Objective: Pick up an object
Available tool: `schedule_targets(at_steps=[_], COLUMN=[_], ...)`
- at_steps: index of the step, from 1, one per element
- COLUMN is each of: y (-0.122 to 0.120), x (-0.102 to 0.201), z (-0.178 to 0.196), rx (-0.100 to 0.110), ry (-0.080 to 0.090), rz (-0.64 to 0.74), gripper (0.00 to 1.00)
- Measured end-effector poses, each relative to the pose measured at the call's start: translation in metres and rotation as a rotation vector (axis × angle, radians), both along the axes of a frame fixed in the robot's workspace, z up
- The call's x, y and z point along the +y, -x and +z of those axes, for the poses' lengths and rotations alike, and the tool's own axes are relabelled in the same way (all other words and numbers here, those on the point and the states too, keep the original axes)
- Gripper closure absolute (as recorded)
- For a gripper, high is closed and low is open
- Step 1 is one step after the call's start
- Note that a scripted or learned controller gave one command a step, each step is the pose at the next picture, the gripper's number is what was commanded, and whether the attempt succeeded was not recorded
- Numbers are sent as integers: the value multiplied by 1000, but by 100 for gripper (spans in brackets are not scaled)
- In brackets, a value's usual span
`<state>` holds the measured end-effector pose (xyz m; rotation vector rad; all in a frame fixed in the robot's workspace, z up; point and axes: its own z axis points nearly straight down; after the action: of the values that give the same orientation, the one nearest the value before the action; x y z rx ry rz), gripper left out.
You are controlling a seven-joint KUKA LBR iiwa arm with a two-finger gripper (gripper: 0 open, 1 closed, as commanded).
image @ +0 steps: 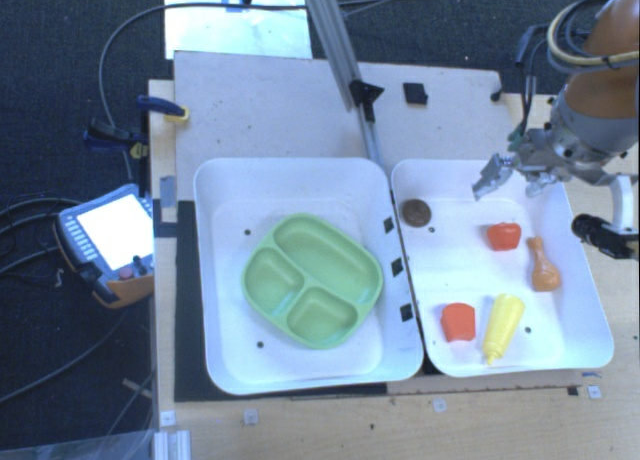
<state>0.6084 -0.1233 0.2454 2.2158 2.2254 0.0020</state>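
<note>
The right bin (590,348) holds several small objects: a brown round piece (416,212) near its far left corner, a red piece (504,236), an orange drumstick-shaped piece (543,266), a red-orange block (458,322) and a yellow bottle (502,326) lying beside it. My gripper (514,178) hangs over the far part of this bin, above and behind the red piece. Its two fingers are spread open with nothing between them.
The left bin (225,348) holds a green divided plate (313,280). A metal pole (335,33) slants across the board behind the bins. A handheld pendant (108,243) lies off the bench at left, with cables on the floor.
</note>
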Motion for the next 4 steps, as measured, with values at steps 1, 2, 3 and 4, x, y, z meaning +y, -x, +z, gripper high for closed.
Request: schedule_targets(at_steps=[1,2,3,4], y=[-3,-6,-13,-15], x=[9,7,5,5], z=[-57,-99,-148,-134], rx=[4,3,3,-3], ry=[0,1,0,1], rz=[2,-2,-3,-3], gripper=[0,0,0,100])
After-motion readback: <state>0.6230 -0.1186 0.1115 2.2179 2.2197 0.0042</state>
